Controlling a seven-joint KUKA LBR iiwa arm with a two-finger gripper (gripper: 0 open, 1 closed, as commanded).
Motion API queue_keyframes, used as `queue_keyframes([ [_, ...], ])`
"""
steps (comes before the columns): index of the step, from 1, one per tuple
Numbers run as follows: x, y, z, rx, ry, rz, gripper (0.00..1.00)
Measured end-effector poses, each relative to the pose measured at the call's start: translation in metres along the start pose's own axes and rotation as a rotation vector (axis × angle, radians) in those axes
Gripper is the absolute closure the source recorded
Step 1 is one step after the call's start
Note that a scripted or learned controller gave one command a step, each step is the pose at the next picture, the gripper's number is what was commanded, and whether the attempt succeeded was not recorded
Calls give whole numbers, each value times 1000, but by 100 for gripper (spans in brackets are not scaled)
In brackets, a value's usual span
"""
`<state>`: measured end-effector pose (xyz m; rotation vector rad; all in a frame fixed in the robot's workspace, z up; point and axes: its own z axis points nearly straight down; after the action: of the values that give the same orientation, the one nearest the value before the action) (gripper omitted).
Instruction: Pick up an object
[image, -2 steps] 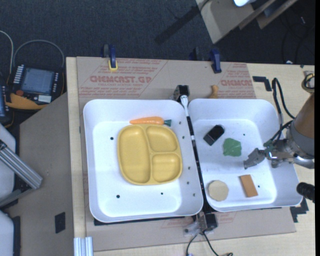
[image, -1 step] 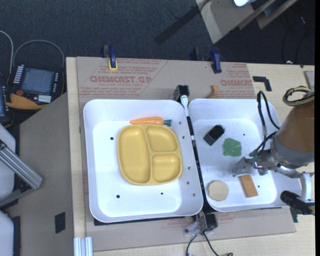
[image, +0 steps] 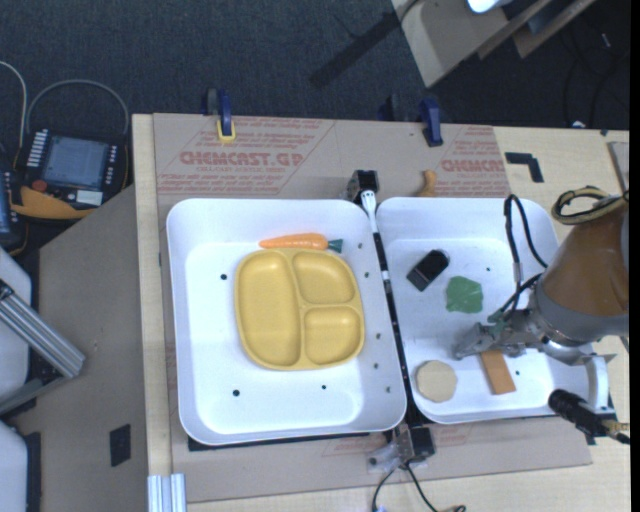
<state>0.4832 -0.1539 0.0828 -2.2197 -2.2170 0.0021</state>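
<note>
Right bin (image: 520, 222), near edge: round tan disc (image: 436, 381), flat orange-brown block (image: 497, 373). Gripper (image: 478, 343) low over the block; finger state cannot be told. Farther: green lump (image: 464, 295), black block (image: 428, 269). Left bin (image: 200, 300): yellow divided plate (image: 298, 307), orange carrot (image: 295, 241) by the far edge.

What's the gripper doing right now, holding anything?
Gripper: low in the right bin, over the near end of the brown block; grip cannot be told.
</note>
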Motion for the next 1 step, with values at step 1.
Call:
queue_keyframes([
  [1,0,1,-12,-5,-3,0,100],
])
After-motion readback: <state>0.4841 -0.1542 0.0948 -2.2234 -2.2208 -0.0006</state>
